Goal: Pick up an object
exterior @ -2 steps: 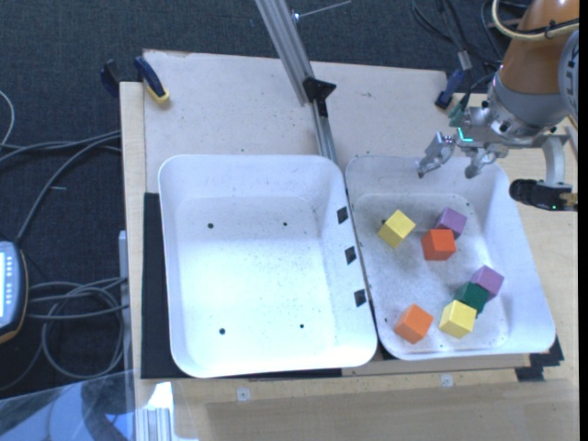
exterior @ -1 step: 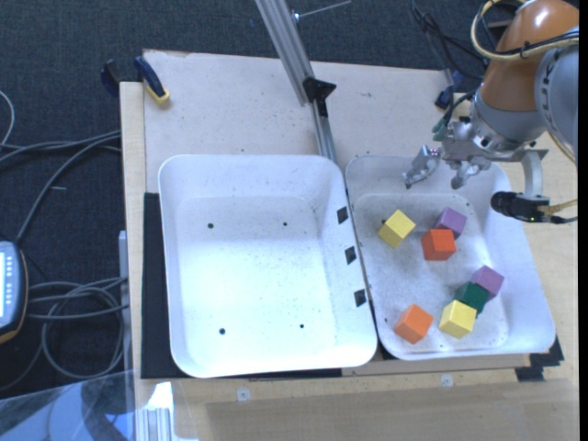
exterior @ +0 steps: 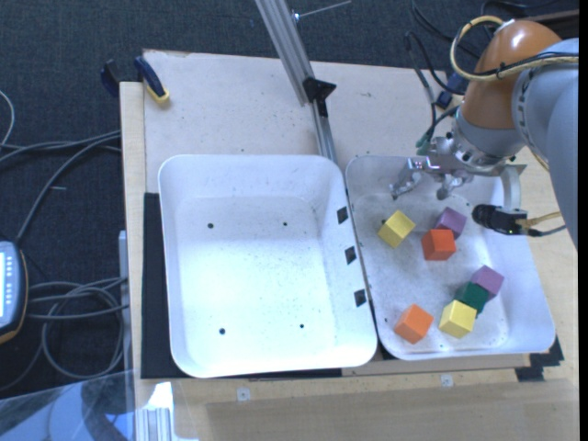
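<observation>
Camera view, slanting down over two white bins sitting side by side on the bench. Showing the grey arm reaching in from the right, orange band above the wrist, with the gripper hanging over the far part of the right bin. Fingers standing spread apart, gripping nothing, with bare bin floor lying between them.

Counting seven blocks in the right bin: two yellow, two purple, one red, one orange, one green. Lying just below the gripper: a yellow block, then a purple block touching a red block. Sitting nearer the front: an orange block, a second yellow block, and a green block pressing against both that yellow one and a second purple block.

Left bin lying beside it, rims meeting. Resting at the bench's far left corner: one blue and yellow clamp. Rising from behind the bins: one metal pole.
</observation>
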